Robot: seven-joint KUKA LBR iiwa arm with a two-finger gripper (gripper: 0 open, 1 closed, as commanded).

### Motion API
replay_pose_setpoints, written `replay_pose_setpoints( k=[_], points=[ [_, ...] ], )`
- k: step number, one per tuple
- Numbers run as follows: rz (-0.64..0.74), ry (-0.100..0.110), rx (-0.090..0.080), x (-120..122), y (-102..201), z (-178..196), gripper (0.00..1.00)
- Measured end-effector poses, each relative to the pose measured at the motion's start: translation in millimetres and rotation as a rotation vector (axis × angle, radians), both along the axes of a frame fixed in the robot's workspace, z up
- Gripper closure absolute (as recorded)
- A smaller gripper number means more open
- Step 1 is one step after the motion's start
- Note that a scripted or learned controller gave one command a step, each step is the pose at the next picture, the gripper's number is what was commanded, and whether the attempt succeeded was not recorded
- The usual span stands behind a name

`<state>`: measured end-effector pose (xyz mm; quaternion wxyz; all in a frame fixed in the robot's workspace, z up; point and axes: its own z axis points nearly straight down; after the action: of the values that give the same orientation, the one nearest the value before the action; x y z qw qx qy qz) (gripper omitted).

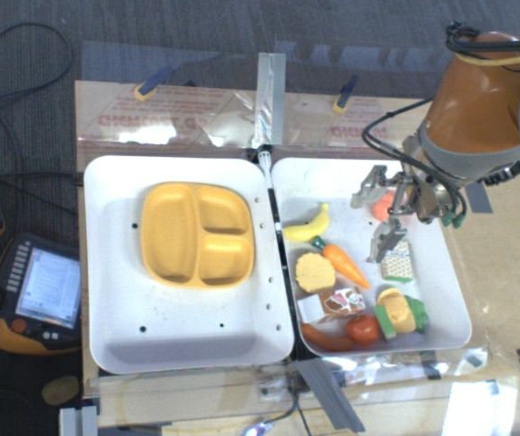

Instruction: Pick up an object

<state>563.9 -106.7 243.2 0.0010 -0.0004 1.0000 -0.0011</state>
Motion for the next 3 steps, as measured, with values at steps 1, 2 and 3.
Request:
replay_pose_setpoints(
  k=[1,2,3],
  points=[
    [-0.018,-0.002,0.000,41,-76,28,0.00],
    [0.104,-0.003,-0.001,90,-106,58,0.00],
    [0.057,0.001,0.002,-19,-117,-70,0.00]
  ],
)
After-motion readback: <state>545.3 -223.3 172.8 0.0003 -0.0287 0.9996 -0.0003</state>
